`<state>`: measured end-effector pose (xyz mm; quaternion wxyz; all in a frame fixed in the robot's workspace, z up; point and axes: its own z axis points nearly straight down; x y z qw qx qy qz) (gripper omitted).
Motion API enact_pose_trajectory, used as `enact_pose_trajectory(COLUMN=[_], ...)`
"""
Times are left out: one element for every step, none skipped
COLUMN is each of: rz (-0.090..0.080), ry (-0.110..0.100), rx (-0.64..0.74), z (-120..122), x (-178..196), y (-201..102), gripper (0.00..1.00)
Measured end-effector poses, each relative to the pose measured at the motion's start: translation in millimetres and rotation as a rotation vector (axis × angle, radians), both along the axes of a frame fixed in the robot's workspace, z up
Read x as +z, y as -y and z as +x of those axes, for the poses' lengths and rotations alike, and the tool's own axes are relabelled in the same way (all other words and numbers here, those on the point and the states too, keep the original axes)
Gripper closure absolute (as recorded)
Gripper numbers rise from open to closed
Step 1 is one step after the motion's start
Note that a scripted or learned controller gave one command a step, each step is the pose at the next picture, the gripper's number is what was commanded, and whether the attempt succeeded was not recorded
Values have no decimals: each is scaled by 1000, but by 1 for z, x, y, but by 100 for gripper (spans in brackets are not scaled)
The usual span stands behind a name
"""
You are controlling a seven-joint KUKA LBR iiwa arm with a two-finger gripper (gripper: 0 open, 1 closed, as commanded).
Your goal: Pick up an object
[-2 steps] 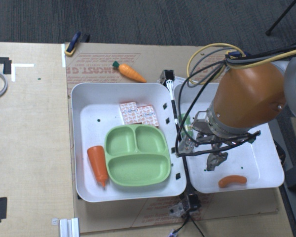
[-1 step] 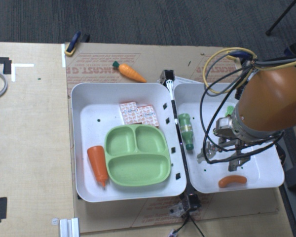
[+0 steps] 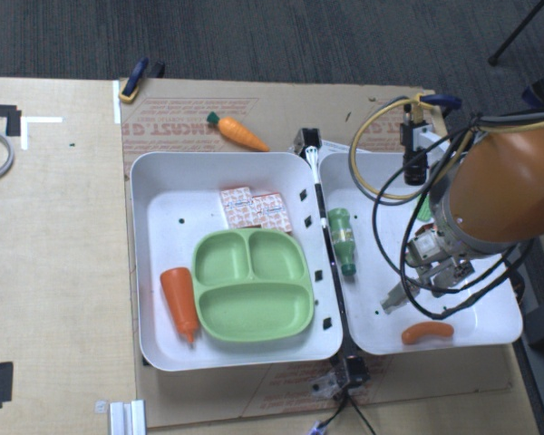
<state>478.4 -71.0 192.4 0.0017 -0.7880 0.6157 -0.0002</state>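
Sausage-shaped orange toy (image 3: 427,333) lies on the floor of the right bin (image 3: 490,320), close to that bin's near rim and just below the arm's wrist. Nothing touches it. Up along the same bin's left wall a green bottle (image 3: 342,240) lies on its side, its cap end toward the far side of the bench.

Over the right bin hangs the gripper (image 3: 401,295), a grey metal tip pointing down and to the left, between the bottle and the orange toy and apart from both. Whether its jaws are parted or closed I cannot tell; cables and the wrist body cover too much of them. No object shows between them. Above it sits the broad orange band (image 3: 508,184) of the arm, with black and yellow cables looping over the bin's far left corner.

The left bin (image 3: 154,188) holds 3 things. A green divided plate (image 3: 252,285) with 3 compartments lies near the middle. An orange carrot-like toy (image 3: 179,304) lies just beside the plate's left edge, pointed end toward the near rim. A flat red-and-white printed packet (image 3: 251,207) lies at the plate's far side, its near edge touching or tucked under the plate rim.

Outside the bins, on the cardboard sheet (image 3: 172,120) behind the left bin, a small toy carrot (image 3: 238,132) with a green top lies tilted. A blue clamp (image 3: 134,80) grips the sheet's far left corner.
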Motion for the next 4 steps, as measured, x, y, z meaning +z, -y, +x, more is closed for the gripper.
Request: enact_pose_trajectory(rz=[-1, 1, 1, 1], ry=[-3, -1, -1, 0], rx=[115, 109, 109, 153], z=[0, 1, 1, 108], x=[-77, -68, -68, -45], y=[66, 65, 65, 29], gripper=[0, 100, 0, 0])
